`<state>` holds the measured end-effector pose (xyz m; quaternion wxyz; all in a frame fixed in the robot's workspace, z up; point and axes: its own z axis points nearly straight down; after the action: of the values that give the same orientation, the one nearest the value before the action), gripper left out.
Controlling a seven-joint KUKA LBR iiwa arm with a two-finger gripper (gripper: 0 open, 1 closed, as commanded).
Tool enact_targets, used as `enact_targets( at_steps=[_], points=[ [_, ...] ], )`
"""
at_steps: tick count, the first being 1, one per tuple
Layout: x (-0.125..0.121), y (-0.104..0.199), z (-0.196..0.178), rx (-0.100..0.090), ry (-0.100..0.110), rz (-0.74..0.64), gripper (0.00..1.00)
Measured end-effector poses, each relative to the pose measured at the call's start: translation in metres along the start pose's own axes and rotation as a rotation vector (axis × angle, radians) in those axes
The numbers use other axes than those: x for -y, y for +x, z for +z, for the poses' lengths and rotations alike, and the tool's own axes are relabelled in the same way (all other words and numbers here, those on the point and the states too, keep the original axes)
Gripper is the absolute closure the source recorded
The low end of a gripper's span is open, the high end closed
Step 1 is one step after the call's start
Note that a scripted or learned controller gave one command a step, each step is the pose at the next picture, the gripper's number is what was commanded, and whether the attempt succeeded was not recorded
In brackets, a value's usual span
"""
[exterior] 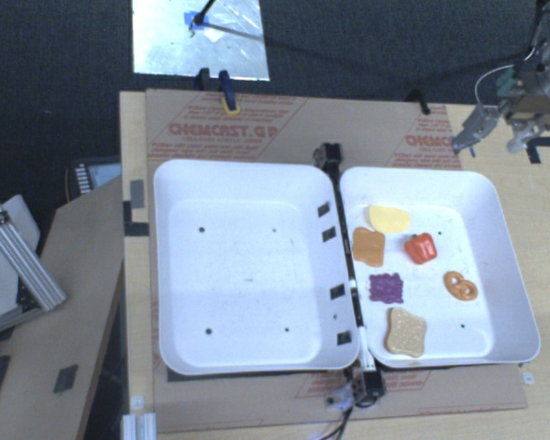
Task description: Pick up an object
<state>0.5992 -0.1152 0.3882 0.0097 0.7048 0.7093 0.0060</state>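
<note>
Over the counter's (284,122) far right corner the gripper (495,136) hangs with fingers spread and bare, while the glossy right bin (509,246) holds a smooth yellow wedge (388,218), orange slab (368,247), red pepper (422,247), knobbly purple cluster (386,288), twisted pretzel (459,286) and speckled toast (406,332).

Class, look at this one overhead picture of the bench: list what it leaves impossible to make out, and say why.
- The tool, camera view: at the right edge, small and blurred; how its fingers stand is unreadable.
- The arm behind it: cut off by the right edge.
- Purple item in the right bin: too small to identify.
</note>
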Motion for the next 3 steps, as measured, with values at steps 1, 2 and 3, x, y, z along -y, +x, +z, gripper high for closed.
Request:
enact_targets(
  at_steps=[1,2,3],
  points=[
    [0.056,-0.098,-0.039,0.002,0.016,0.015,0.0],
    [0.091,-0.093,-0.157,0.002,0.006,0.003,0.0],
    [0.089,-0.092,-0.161,-0.001,0.013,-0.002,1.0]
  ],
)
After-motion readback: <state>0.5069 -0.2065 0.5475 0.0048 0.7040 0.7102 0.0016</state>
